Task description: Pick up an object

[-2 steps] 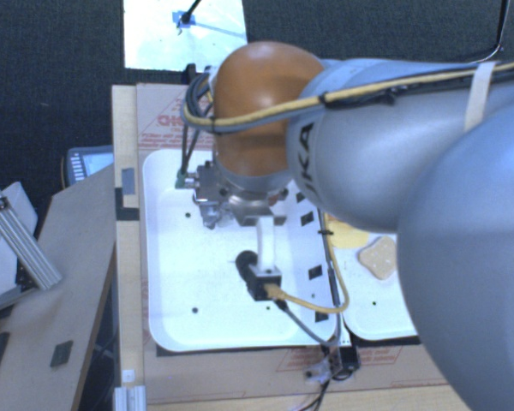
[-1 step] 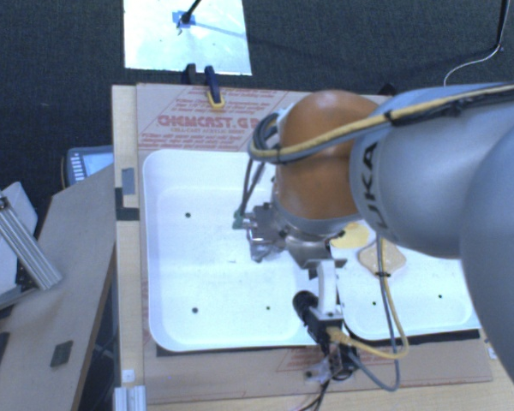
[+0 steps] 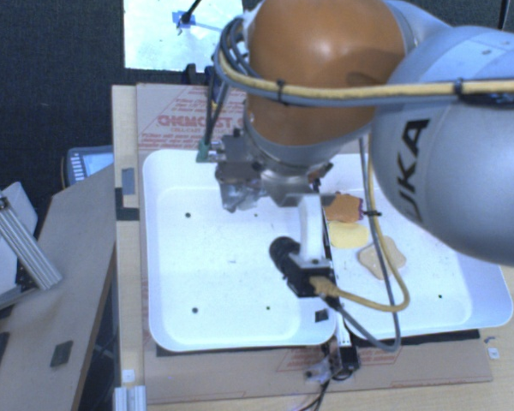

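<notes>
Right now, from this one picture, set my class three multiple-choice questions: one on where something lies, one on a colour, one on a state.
1. Where does the yellow piece lie?
A. In the right-hand bin of the view
B. On the cardboard behind the bins
C. On the dark floor

2. What colour is the band on the arm?
A. Blue
B. Orange
C. Green

3. How is the pale piece placed?
A. Lifted in the air
B. Lying flat on the bin floor
C. Propped on the bin's rim

Answers:
1. A, as it sits on that bin's white floor, near the side that meets the other bin.
2. B, as the big rounded band is plainly orange against the grey arm.
3. B, as it rests on the white floor beside the yellow piece.
</notes>
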Controlling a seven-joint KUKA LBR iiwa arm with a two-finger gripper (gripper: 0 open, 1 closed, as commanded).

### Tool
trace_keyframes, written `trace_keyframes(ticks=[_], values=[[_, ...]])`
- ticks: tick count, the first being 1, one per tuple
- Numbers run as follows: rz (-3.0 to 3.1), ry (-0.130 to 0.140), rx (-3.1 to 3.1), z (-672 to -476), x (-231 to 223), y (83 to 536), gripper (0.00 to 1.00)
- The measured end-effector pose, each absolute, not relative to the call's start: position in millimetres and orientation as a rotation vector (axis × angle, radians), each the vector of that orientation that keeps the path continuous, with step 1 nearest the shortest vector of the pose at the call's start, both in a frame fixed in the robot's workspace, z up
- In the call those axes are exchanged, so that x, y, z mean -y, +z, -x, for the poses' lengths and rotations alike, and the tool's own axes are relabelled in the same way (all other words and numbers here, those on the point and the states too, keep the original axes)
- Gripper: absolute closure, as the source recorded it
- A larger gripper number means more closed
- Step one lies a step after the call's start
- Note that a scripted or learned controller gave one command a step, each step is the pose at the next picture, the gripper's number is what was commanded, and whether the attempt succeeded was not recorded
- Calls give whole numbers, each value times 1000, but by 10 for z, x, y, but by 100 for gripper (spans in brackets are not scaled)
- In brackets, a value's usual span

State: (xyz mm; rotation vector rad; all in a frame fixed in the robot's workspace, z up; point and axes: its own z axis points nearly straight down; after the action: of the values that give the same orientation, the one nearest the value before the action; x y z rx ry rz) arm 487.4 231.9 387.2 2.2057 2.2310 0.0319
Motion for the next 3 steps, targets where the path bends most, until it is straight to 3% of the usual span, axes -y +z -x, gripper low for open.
trace_keyframes(ticks=[1, 2, 3], values=[[-2219, 7, -2220, -5410, -2342, 3876, 100], [-2223, -6, -2222, -4844, -1988, 3602, 100], [-2223, -17, -2227, -4839, -2213, 1502, 100]])
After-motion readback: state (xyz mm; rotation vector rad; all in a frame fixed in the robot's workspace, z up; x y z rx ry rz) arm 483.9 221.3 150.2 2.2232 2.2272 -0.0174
